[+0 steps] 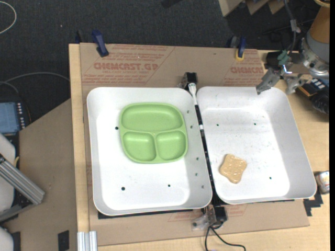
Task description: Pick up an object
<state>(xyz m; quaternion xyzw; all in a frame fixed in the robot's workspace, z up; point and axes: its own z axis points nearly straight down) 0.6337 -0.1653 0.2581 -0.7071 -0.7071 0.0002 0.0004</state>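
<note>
gripper (268,81): top right, over the far rim of the right bin; two thin grey fingers point down-left, nothing between them. Fingers too small and blurred to judge, cannot tell if spread or closed.
arm (317,46): grey, comes in from the right edge at the top, mostly cut off by the frame.
toast piece (232,168): tan, slice-shaped toy bread, lying flat on the floor of the right bin, toward the near middle. Well apart from the gripper, nothing touching it.
right bin (272,124): shallow, white, dark specks scattered on the floor.
left bin (104,156): shallow, white, just beside the right bin, rims meeting down the middle.
divided plate (153,132): light green, three compartments, one wide at the far side and two smaller at the near side. Sits flat in the far half of the left bin, compartments bare.
board (157,61): brown cardboard-like sheet under both bins, red printed lettering along the far edge.
clamps (99,43): blue, at the far edge of the board, one on the left and one nearer the right.
</note>
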